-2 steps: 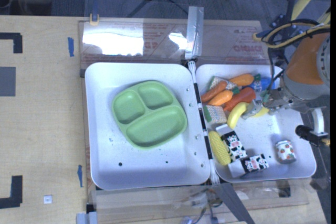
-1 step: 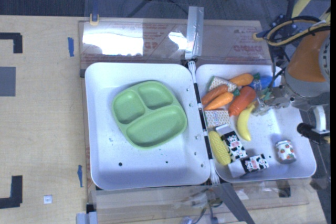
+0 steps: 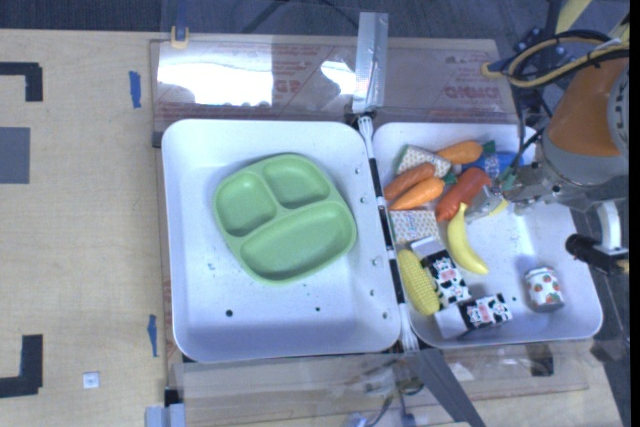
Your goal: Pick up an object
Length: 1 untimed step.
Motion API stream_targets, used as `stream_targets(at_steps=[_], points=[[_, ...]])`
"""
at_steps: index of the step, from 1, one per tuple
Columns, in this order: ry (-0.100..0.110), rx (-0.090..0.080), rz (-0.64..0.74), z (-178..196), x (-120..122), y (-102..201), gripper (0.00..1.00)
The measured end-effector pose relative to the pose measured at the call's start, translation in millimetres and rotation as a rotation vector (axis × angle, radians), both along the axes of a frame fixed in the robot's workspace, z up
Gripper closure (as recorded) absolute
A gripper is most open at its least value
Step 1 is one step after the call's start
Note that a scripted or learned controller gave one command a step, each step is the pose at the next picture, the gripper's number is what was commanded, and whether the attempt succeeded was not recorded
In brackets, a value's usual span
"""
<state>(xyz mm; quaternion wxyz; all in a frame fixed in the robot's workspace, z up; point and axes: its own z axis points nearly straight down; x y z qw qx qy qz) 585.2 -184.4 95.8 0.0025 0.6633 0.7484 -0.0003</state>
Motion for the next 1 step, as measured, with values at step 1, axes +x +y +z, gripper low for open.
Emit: stream_targets(at_steps=[1], points=[[0.007, 0.005, -0.001, 83.0, -105.6, 0.1, 0.00]])
